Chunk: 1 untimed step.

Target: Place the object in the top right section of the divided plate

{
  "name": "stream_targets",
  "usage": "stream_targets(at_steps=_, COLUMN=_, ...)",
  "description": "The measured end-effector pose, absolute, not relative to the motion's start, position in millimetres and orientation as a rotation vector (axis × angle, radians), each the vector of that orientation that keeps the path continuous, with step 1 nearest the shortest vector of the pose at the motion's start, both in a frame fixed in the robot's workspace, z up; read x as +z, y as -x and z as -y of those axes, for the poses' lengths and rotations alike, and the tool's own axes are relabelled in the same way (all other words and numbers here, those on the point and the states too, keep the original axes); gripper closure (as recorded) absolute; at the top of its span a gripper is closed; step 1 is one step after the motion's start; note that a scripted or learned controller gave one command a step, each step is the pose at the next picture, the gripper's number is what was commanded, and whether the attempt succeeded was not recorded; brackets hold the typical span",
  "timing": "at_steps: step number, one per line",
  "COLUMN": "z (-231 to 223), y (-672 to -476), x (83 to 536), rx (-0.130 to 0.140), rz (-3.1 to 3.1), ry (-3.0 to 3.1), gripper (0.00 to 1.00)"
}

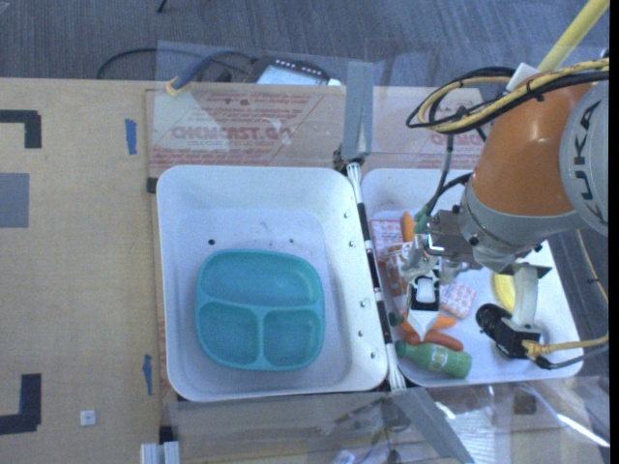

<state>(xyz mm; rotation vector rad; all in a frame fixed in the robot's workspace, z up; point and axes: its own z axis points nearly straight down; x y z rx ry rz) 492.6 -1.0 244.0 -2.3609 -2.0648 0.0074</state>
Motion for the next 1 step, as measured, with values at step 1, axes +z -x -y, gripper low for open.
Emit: stream_targets(at_steps=1, z=-73.0, y=-478.2, x=234.1, rx=0.009, rz=2.021, ry=2.399, gripper=1.0)
